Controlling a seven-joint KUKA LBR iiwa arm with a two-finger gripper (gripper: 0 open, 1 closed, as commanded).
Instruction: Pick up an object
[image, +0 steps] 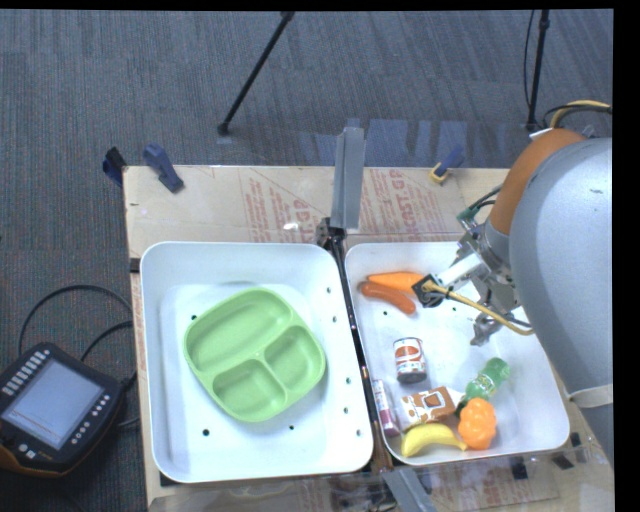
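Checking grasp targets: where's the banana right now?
In the camera view the banana lies in the right bin, at its near edge, beside the orange fruit and just below the small brown carton.

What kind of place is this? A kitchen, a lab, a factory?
Most likely a robotics lab, not a kitchen. A big grey robot arm reaches over two white bins on a plywood bench, the food in them looks like toys, such as a banana, and a handheld control screen lies on the carpet.

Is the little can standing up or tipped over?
Standing up. The can in the right bin shows its round top above its label, left of the green bottle.
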